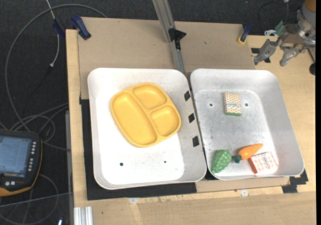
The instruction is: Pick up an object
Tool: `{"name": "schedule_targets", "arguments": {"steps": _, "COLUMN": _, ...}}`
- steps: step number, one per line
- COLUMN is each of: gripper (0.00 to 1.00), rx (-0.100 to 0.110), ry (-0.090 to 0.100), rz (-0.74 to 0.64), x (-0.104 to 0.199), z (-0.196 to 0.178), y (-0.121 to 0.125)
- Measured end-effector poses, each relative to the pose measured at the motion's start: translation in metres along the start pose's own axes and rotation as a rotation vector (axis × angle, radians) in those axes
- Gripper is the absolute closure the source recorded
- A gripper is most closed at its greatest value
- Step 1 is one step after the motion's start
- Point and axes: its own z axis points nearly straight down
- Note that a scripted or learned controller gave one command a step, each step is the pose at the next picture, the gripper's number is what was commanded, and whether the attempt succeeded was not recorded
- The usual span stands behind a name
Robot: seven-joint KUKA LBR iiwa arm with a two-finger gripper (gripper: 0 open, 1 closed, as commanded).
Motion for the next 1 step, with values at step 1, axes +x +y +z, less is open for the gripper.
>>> {"name": "schedule_targets", "arguments": {"steps": 1, "gripper": 0.0, "rx": 0.0, "ry": 0.0, "rz": 0.0, "x": -0.0001, "z": 0.0, "y": 0.0}}
